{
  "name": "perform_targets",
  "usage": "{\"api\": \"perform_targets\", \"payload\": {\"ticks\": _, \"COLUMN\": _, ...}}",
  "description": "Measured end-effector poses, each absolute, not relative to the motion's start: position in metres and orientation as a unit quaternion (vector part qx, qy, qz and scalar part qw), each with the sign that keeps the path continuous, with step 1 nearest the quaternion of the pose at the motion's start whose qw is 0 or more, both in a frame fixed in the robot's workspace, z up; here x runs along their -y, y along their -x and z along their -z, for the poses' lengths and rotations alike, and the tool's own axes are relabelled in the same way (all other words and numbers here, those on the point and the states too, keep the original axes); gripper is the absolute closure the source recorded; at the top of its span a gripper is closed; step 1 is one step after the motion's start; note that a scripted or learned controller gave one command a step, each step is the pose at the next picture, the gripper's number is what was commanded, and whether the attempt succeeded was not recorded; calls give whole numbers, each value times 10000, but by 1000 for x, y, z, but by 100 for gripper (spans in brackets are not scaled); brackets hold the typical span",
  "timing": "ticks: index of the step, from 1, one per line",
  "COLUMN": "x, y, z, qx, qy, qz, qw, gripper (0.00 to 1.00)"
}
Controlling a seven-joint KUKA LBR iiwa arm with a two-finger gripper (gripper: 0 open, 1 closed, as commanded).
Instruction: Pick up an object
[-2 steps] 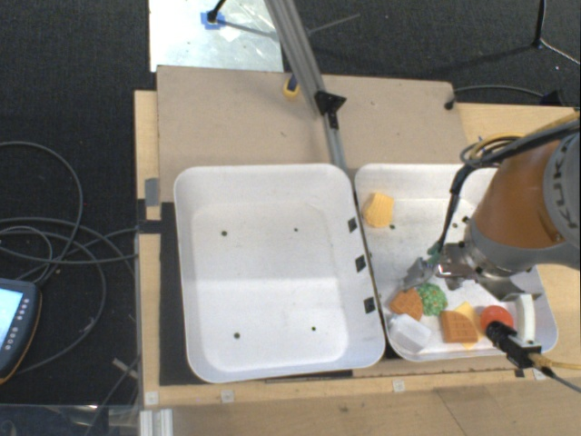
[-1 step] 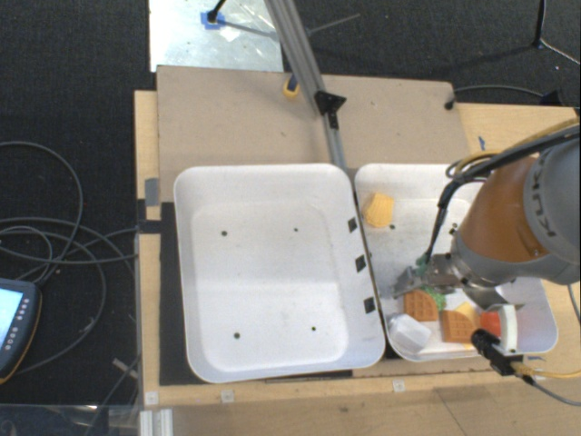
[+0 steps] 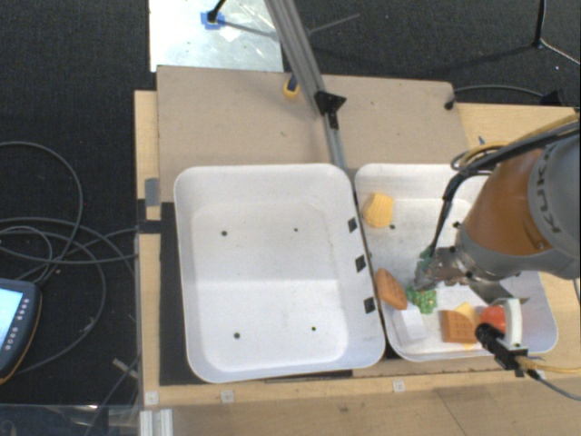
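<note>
End effector [image 3: 427, 275] is down in the right bin [image 3: 413, 182] over the green piece [image 3: 421, 297]; can't tell how its jaws stand or if it holds anything. Risk, as I read it: the green piece sits tight between the brown wedge [image 3: 391, 290] and the orange waffle block [image 3: 456, 326], so a close could nudge a neighbour or pinch two. Right bin also has a yellow chunk [image 3: 379, 210] and a red piece [image 3: 493, 316]; left bin [image 3: 272, 271] just sits beside it on the worktop [image 3: 245, 116]
</note>
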State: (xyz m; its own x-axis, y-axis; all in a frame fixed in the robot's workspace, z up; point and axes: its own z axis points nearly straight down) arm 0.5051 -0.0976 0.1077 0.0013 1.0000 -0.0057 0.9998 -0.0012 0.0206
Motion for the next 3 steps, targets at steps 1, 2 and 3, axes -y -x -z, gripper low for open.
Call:
{"api": "perform_targets", "payload": {"ticks": 1, "x": 98, "y": -507, "z": -151, "qx": -7088, "qy": -7054, "qz": -16, "qw": 23, "gripper": 100}}
{"api": "perform_targets", "payload": {"ticks": 2, "x": 93, "y": -510, "z": -195, "qx": -7093, "qy": -7049, "qz": -22, "qw": 29, "gripper": 100}}
{"api": "perform_targets", "payload": {"ticks": 3, "x": 91, "y": -515, "z": -259, "qx": -7095, "qy": -7047, "qz": -28, "qw": 39, "gripper": 100}}
